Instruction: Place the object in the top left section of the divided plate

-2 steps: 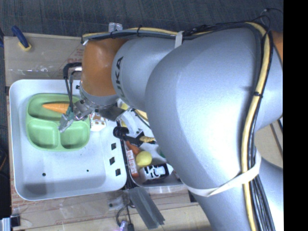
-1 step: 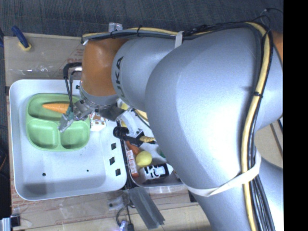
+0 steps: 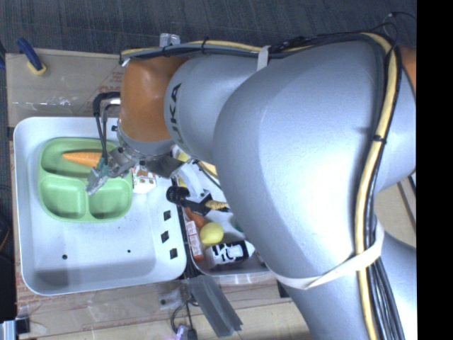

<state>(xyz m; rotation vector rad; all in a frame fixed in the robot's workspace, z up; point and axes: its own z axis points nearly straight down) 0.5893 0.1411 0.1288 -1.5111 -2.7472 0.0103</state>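
Observation:
A green divided plate [image 3: 56,200] lies in the upper left of the left white bin [image 3: 92,268]. An orange carrot-like object [image 3: 80,159] rests in the plate's long upper section, toward its left end. My gripper [image 3: 98,179] hangs low over the plate, just right of and below the carrot, above the ridge between the sections. Nothing can be seen held in it. The orange wrist band [image 3: 145,101] sits directly above it.
A small white item [image 3: 144,183] lies by the plate's right rim. The right bin [image 3: 212,271] holds a yellow round fruit [image 3: 211,233], a black-and-white piece [image 3: 230,252] and other clutter, mostly hidden under the big grey arm [image 3: 297,154].

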